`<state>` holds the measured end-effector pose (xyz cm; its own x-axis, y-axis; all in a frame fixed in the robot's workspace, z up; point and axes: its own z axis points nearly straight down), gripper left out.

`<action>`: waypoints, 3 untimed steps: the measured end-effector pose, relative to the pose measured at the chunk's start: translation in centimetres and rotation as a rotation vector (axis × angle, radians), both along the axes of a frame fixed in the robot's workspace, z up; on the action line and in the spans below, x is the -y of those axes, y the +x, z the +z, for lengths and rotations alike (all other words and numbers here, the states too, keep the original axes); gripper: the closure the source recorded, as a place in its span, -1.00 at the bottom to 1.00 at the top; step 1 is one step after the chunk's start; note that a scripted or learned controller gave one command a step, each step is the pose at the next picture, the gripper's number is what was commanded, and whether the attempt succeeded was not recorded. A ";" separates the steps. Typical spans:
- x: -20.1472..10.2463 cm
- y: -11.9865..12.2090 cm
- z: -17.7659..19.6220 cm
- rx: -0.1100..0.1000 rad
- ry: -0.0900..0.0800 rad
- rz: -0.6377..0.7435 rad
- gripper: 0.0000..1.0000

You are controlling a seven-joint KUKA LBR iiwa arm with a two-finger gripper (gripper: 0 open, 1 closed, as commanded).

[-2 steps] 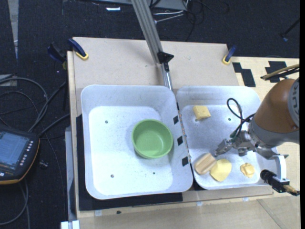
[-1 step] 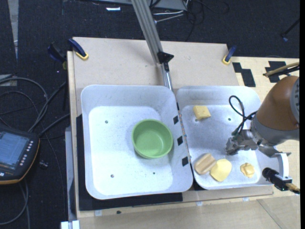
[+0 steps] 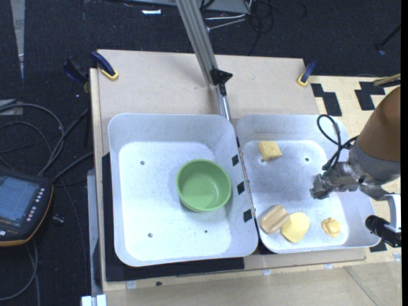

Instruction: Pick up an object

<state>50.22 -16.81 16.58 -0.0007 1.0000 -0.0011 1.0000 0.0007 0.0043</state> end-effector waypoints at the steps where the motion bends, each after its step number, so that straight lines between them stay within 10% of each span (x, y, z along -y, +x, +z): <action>1: -0.4 0.5 6.1 0.001 0.000 0.000 1.00; 3: -5.3 0.0 11.6 -0.004 0.002 0.004 1.00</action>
